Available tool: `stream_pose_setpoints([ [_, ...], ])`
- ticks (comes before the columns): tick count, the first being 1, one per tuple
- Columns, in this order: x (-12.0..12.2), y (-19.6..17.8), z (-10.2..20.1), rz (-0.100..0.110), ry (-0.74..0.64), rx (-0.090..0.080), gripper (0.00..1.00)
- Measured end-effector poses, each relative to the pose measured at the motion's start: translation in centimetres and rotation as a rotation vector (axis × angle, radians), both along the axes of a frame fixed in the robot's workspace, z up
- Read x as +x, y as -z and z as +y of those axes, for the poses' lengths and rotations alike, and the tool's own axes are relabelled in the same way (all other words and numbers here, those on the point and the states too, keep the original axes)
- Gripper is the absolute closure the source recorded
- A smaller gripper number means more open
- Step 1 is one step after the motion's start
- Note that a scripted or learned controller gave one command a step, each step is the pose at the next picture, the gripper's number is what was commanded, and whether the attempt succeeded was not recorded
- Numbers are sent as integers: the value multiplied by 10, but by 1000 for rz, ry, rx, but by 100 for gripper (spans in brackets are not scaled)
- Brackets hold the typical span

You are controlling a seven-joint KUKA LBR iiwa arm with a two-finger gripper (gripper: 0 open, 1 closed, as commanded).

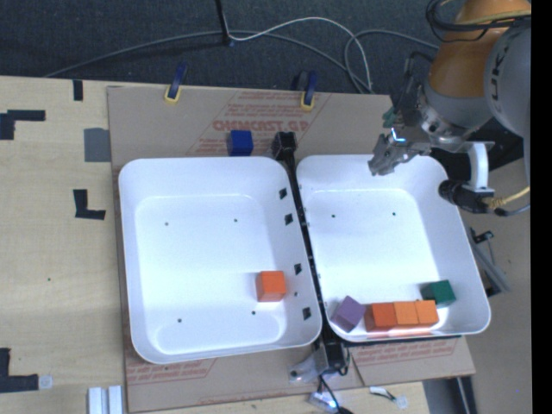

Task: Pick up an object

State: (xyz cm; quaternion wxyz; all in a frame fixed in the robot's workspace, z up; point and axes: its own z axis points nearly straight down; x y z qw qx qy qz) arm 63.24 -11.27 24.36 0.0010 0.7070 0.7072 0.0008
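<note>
An orange cube (271, 285) lies in the left bin (172, 188), toward its near right. Along the near edge of the right bin (379, 222) sit a purple block (348, 313), a long orange block (400, 315) and a green block (439, 292). My gripper (385, 159) hangs over the far rim of the right bin, well away from all these blocks, with nothing seen between its fingers.
A blue cube (241, 141) rests on the cardboard beyond the left bin. Black clips (284, 145) run along the seam between the bins. Cables (285, 28) trail across the dark floor at the back. The arm (470, 67) stands over the right bin's far right corner.
</note>
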Motion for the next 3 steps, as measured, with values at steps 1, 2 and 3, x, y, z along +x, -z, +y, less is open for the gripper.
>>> stream_pose_setpoints([
  [1, -2, -8, 52, 3, -3, 1, 100],
  [2, -8, -13, 107, 2, -4, 1, 100],
  [3, -8, -14, 153, 3, -3, 1, 100],
])
